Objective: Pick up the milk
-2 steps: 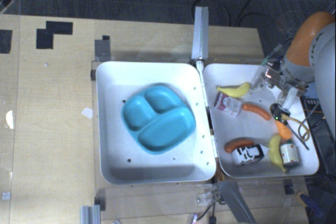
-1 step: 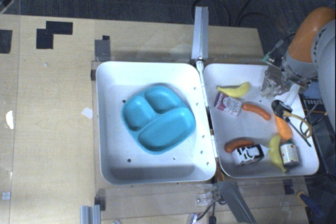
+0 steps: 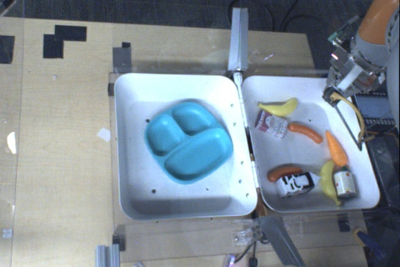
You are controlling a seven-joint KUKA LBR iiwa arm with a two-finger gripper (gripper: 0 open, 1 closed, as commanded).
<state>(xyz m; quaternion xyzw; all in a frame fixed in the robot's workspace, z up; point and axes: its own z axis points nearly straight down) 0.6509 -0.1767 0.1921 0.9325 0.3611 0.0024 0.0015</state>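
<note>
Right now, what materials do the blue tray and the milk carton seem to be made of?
Blue tray: probably moulded plastic, smooth with soft sheen and rounded compartments. Milk carton: likely printed cardboard or plastic toy, black-and-white cow pattern; too small to tell which.

Counter (image 3: 62, 153): pale wood, matt. Bins (image 3: 131, 197): white plastic, smooth, slight sheen. Divided plate (image 3: 189, 141): blue plastic, glossy. Milk (image 3: 295, 184): printed carton, black-and-white. Can (image 3: 344, 185): metal top, paper label. Rail between bins (image 3: 238, 40): brushed metal.
</note>
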